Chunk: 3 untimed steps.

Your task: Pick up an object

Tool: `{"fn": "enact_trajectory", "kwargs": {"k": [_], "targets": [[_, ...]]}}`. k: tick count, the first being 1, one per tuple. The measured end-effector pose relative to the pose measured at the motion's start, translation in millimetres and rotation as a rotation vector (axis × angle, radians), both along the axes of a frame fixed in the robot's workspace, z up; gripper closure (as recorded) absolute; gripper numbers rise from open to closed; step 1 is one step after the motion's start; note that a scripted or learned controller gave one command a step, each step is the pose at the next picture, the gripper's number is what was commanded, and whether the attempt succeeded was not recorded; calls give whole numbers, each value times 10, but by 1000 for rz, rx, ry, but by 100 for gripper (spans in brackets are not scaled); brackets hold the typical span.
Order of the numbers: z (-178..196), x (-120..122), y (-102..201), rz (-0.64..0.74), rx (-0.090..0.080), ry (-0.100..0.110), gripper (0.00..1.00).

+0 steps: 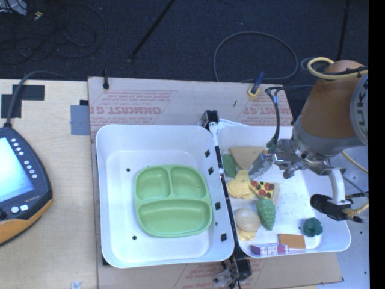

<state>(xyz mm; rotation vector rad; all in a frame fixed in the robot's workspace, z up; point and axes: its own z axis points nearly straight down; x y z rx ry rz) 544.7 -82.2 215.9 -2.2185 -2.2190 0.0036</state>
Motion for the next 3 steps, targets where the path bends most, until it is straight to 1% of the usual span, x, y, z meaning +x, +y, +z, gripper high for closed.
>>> {"fn": "enact_trajectory", "kwargs": {"k": [1, 2, 3], "targets": [[-589, -476, -190, -3, 1, 7, 0], [-1307, -524, -304, -2, 0, -4, 0], [-1162, -512, -318, -6, 3, -5, 100]]}}
